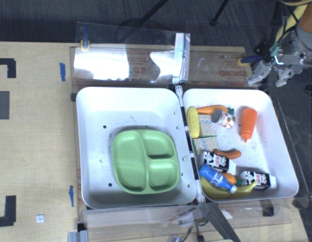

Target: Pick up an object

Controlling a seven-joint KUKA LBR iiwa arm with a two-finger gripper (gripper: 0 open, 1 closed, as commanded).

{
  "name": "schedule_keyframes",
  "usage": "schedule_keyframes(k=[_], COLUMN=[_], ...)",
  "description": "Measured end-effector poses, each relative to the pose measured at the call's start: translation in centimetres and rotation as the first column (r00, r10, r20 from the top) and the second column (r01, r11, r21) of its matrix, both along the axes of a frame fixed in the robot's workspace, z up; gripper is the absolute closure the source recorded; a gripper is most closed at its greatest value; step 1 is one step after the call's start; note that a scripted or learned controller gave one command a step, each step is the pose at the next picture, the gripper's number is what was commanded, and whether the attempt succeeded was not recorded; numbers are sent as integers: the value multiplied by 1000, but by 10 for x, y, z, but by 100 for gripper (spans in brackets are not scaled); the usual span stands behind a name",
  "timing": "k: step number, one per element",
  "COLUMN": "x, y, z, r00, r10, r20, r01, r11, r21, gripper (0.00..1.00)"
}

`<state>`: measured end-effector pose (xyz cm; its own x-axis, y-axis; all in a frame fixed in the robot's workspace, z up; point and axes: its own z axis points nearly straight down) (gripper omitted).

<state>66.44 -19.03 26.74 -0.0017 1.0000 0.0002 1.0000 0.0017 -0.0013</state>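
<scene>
My gripper [273,75] hangs open past the far right corner of the right bin [277,135], above the bench, with nothing between its fingers. In the right bin lie an orange bottle [248,122], a carrot [211,109], a yellow corn cob [193,122], a small white and red toy [225,119], a brown sausage [227,154], two cow-patterned cartons [216,160] [257,179], a blue bottle [215,177] and a banana [227,190]. All of them sit well below and to the left of the gripper.
A green divided plate [146,160] lies in the left bin [95,110]. A checkered cloth [206,131] lies under the corn. A clear plastic panel [131,59] stands behind the left bin. Cables and a tripod leg run near the front edge.
</scene>
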Motion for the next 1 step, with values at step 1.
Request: schedule_keyframes(k=[1], x=[-60], y=[-6], z=[-107], r00=[999], r10=[-39], r20=[2], r01=[39], r11=[999], r21=[-1], gripper=[0])
